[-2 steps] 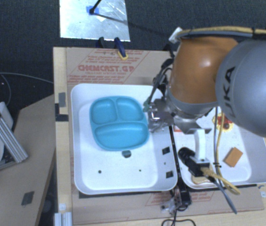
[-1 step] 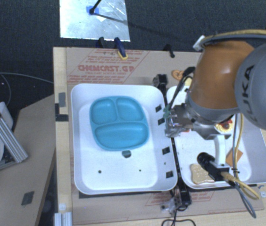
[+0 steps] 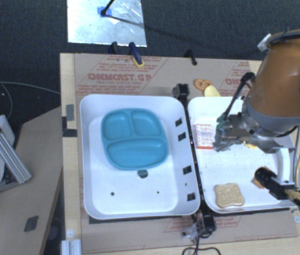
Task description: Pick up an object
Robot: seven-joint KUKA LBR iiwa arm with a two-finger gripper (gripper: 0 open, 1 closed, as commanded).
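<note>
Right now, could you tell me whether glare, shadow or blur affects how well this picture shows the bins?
In the camera view, the metal sheet beyond the bench throws bright glare; the white bins look evenly lit, with soft shading along the left bin's walls; the arm's orange band, nearest the camera, looks soft; the gripper is dark and slightly smeared above the right bin.

Robotics lab: cardboard-lined bench (image 3: 155, 70), two white bins (image 3: 91, 142), aluminium framing (image 3: 1, 147), loose cables (image 3: 17, 86).

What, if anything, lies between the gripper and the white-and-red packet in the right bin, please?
Nothing visible. The gripper hangs right at the packet; the toast lies nearer the front of the bin.
</note>
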